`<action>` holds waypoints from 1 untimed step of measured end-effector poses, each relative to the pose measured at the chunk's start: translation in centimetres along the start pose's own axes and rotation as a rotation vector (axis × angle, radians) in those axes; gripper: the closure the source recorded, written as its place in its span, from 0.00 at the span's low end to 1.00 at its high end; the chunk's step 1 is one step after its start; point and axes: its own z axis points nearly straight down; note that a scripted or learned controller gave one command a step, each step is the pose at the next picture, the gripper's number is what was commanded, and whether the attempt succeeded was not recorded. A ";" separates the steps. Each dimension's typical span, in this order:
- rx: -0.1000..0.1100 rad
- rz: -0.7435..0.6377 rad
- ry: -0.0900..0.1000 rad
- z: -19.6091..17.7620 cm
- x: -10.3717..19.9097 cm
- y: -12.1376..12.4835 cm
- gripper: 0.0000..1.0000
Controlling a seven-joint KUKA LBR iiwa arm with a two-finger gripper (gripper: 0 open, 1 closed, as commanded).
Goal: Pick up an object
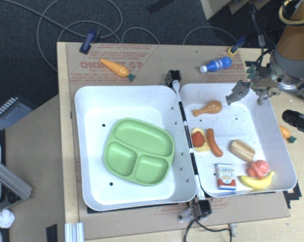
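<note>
Jaws are seen spread apart and empty on the gripper, poised over the far edge of the right bin. Nearest the camera in that bin, a small printed carton, a curved yellow banana and a red fruit are shown. Further back, a glossy bread roll, a smooth sausage and a drumstick are found. A green divided tray is held in the left bin.
</note>
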 end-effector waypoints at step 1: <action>0.003 0.001 0.001 9.9 0.3 -3.0 0.00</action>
